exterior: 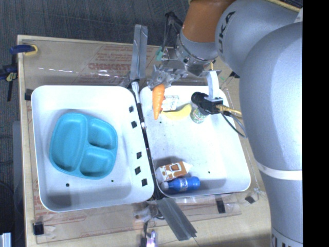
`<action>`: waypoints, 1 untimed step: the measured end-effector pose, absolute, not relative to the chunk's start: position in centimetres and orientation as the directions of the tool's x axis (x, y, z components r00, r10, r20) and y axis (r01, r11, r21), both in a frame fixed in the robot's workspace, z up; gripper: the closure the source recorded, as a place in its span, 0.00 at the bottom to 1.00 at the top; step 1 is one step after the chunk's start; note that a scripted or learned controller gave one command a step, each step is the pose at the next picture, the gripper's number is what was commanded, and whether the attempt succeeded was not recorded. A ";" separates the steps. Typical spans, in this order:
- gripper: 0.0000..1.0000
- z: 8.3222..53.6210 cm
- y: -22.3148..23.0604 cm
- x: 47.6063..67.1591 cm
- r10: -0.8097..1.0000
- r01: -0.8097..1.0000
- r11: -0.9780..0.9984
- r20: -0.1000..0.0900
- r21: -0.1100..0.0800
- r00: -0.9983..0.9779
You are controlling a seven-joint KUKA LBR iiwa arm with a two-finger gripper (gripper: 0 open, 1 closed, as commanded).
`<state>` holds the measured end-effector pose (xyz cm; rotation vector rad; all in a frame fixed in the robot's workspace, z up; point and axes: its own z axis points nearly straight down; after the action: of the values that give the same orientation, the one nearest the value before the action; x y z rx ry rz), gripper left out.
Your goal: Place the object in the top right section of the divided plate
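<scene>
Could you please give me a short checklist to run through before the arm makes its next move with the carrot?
1. Carrot hangs under the gripper, over the right bin: ok.
2. Grip on the carrot is firm: cannot tell, the contact is too small to see.
3. Divided plate lies flat in the left bin: ok.
4. Top right section of the plate is free: ok.
5. Carrot is already over the left bin: not ok.
6. Blue bottle and small carton lie away from the carrot: ok.

Gripper [163, 78] holding a carrot [158, 100] over the right bin [226, 153], blue divided plate [84, 144] sitting in the left bin [46, 189], bottle [184, 184] lying near the right bin's front edge.
</scene>
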<state>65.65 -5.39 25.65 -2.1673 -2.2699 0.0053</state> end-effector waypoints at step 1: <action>1.00 19.0 2.9 61.4 0.999 0.999 -0.036 -0.002 -0.006 0.036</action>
<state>61.44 2.89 19.02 -2.2583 -2.1792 0.0083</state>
